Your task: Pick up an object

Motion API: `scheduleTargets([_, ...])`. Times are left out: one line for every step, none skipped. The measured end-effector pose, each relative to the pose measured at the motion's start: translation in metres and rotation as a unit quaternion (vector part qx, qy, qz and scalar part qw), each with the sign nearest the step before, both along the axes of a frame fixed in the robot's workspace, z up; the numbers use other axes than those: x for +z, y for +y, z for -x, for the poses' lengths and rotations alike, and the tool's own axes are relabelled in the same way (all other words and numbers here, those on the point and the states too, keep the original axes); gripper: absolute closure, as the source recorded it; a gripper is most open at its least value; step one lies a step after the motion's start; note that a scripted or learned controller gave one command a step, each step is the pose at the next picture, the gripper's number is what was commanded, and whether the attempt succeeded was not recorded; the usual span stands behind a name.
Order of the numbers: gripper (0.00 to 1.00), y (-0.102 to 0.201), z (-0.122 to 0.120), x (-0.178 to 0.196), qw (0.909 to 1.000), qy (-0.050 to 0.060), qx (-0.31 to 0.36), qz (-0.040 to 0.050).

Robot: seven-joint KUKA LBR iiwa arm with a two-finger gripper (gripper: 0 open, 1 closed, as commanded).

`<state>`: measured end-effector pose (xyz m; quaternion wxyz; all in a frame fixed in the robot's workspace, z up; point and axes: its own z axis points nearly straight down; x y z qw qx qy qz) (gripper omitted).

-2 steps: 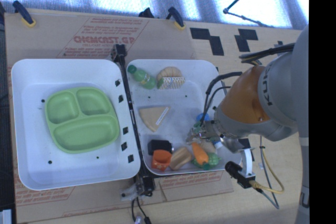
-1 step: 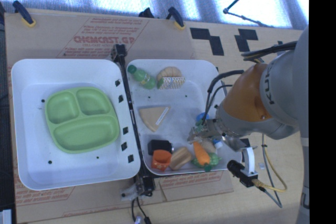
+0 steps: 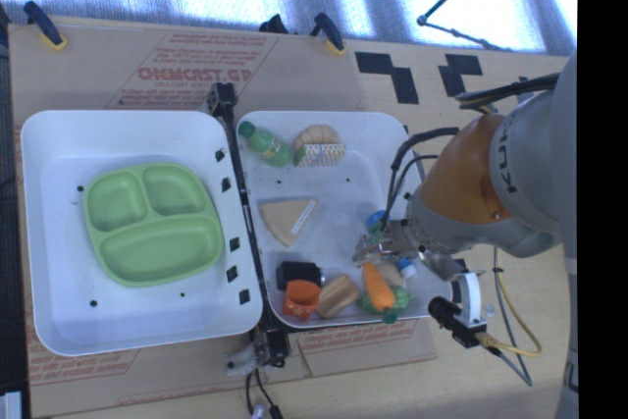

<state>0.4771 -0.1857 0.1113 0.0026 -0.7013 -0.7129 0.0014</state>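
My gripper [image 3: 386, 248] is low over the right side of the right bin [image 3: 324, 128], below the arm's orange band. Just under it lies an orange carrot [image 3: 378, 288] with a green end, and a small blue object [image 3: 377, 220] sits at its upper edge. Nothing is visibly held. Also in this bin are a pale wedge [image 3: 286, 219], a green bottle [image 3: 263, 142], a round tan biscuit-like piece [image 3: 316, 145], a black object [image 3: 297, 272], an orange-red cup [image 3: 301, 297] and a tan roll [image 3: 338, 294].
The left bin [image 3: 49, 152] holds a green divided plate [image 3: 152, 223]. A black divider with clips runs between the bins [image 3: 238, 211]. The arm's body and cables cover the right bin's right rim. Cardboard lies under both bins.
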Motion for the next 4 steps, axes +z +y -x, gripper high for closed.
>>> scheduleTargets([1.0,0.0,0.0,0.01,1.0,0.001,0.002,-0.0001])
scheduleTargets([1.0,0.0,-0.001,0.02,1.0,0.001,0.004,-0.0001])
scheduleTargets([1.0,0.001,-0.002,0.029,1.0,0.001,0.005,-0.0001])
scheduleTargets([1.0,0.06,-0.02,0.064,1.0,-0.002,-0.004,0.0005])
